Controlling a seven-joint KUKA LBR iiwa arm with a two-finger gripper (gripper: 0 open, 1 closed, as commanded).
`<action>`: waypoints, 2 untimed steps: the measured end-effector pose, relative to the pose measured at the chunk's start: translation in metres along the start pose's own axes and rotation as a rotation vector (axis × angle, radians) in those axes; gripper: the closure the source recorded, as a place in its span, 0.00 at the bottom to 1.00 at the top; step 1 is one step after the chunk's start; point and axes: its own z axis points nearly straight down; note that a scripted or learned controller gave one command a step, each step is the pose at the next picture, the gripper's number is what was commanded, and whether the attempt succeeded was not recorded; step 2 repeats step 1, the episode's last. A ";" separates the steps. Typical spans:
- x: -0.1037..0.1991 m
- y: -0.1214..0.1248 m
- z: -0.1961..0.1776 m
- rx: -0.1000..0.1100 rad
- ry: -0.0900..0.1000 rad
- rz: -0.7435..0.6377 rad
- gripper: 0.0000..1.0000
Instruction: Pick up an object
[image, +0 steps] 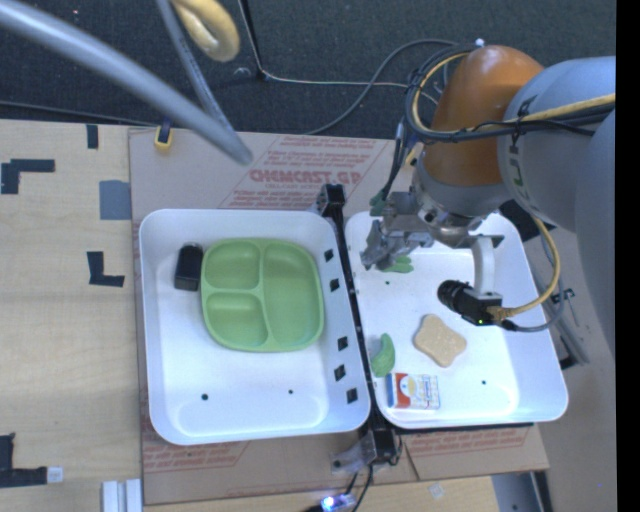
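Now I see gripper (385, 252) low in right bin (520, 400), over green piece (401, 265); fingers' state, cannot tell. Toast (440, 340), carton (412, 390) lie nearby.

Two white bins (160, 330) sit side by side. The left one holds one green divided plate (262, 295) and one small black block (188, 267). The right one holds one slice of toast (440, 341), one small carton (414, 390), and two green pieces (383, 353) (one partly hidden).

hand (383, 252) low in right bin (530, 395), over green item (401, 265).
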 end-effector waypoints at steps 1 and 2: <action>0.052 0.000 -0.002 0.000 0.000 0.000 1.00; 0.052 0.000 -0.002 0.000 0.000 0.000 1.00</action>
